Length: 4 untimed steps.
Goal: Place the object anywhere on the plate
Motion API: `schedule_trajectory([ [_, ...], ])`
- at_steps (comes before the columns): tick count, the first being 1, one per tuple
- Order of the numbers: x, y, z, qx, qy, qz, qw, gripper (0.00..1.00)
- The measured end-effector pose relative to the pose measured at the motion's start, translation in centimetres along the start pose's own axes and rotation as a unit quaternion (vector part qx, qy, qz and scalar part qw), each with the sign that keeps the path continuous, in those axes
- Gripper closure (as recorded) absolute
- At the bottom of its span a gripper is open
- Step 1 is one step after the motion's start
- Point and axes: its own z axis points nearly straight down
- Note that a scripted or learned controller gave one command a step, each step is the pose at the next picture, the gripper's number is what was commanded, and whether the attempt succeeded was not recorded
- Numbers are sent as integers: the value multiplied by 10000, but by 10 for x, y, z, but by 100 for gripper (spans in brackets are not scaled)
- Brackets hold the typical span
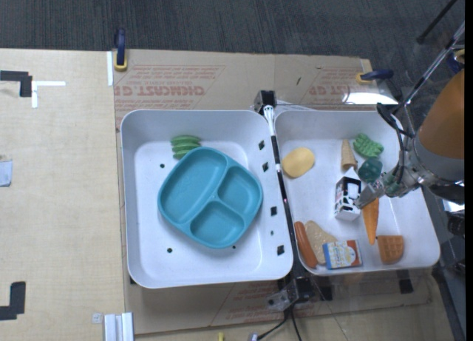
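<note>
Two shallow white bins sit side by side on the bench. The left bin (140, 206) holds a blue plate (211, 197) with three compartments, lying roughly in the middle and turned at an angle; a small green pea pod (186, 143) lies just beyond its far-left rim, touching or nearly touching it. The right bin (425, 236) is crowded. A yellow, lemon-like piece (298, 162) rests near its left wall, a tan cone-shaped piece (347, 154) stands a little right of it, and a leafy green item (367, 145) lies near the far side. Below these is a small black-and-white carton (346, 197), tilted, with an orange carrot (370, 219) just to its right, pointing toward the near edge. Along the near side lie a red sausage (304, 244), a slice of bread (322, 236) beside it, a small blue-and-white box (341, 255) resting against the bread, and an orange wedge (391, 248) further right. The arm enters from the right, and the gripper (373, 188) hangs low over the right bin — its tip sits between the carton and the top of the carrot, close to both. How wide its tool stands cannot be told from this slant, and nothing is plainly seen held in it. All the candidate objects lie in the right bin, well apart from the plate.
</note>
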Motion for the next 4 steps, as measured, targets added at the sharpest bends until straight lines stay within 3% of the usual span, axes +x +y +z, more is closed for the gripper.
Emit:
schedule_trajectory([
  [1,81,51,-20,-5,-4,-785,9969,100],
  [2,131,116,-4,17,11,-1008,9949,100],
  [3,200,156,-25,13,7,-1169,9931,100],
  [4,200,156,-25,15,5,-1170,9931,0],
])
